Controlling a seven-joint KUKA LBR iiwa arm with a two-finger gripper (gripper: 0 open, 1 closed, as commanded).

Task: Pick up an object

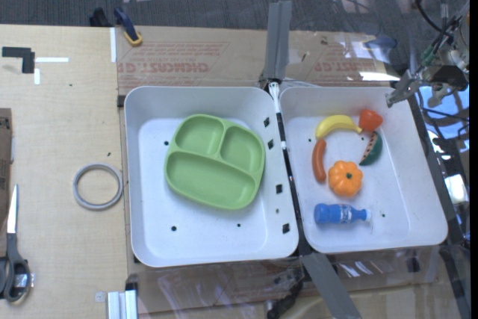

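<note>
— What lies nearest, measured from the toy pumpkin (345,178)?
— A blue bottle (340,214) on its side, just nearer than the pumpkin, in the same right bin (429,183).
— And around the pumpkin?
— A sausage (320,160) just to its left, and a watermelon slice (371,149) to its far right. Beyond it are a banana (336,125) and a red toy (370,119).
— Farther left?
— A green divided plate (215,160), well left of the pumpkin, in the left bin (146,183).
— The gripper (407,88)?
— Well beyond the pumpkin to the right, over the bin's far corner and apart from every toy. Whether it is spread or closed, I cannot tell.
</note>
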